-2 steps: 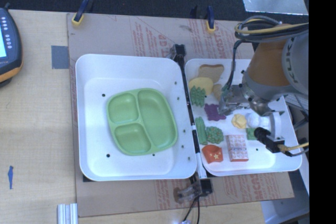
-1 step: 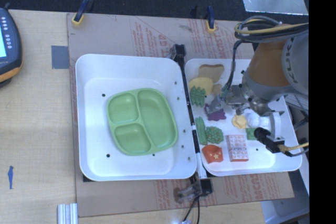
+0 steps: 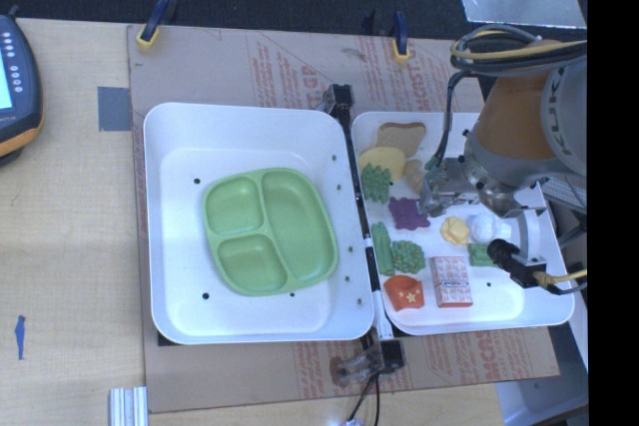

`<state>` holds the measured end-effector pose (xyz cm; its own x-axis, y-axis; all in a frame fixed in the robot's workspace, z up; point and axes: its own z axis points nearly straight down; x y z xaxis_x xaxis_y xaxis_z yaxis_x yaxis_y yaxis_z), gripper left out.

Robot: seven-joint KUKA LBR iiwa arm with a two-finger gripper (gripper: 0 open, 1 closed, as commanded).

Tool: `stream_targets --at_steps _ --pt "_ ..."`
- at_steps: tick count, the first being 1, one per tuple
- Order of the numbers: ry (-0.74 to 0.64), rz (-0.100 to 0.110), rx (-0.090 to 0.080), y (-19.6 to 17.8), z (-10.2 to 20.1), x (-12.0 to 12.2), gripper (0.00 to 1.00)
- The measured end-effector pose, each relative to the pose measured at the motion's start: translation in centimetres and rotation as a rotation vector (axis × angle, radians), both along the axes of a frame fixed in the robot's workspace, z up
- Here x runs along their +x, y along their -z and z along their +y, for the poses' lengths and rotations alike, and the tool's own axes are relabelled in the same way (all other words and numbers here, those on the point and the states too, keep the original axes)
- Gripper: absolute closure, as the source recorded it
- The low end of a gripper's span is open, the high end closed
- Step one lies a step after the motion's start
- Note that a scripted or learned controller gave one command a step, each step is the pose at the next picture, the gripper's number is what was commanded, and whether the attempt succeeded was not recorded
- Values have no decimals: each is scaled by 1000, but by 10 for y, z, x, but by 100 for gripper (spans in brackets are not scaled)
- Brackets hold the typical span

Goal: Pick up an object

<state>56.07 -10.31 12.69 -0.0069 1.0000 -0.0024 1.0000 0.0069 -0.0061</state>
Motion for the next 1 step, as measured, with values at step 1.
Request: stream_targets --at_steps 1 --pt "-2 1 -1 0 0 0 0"
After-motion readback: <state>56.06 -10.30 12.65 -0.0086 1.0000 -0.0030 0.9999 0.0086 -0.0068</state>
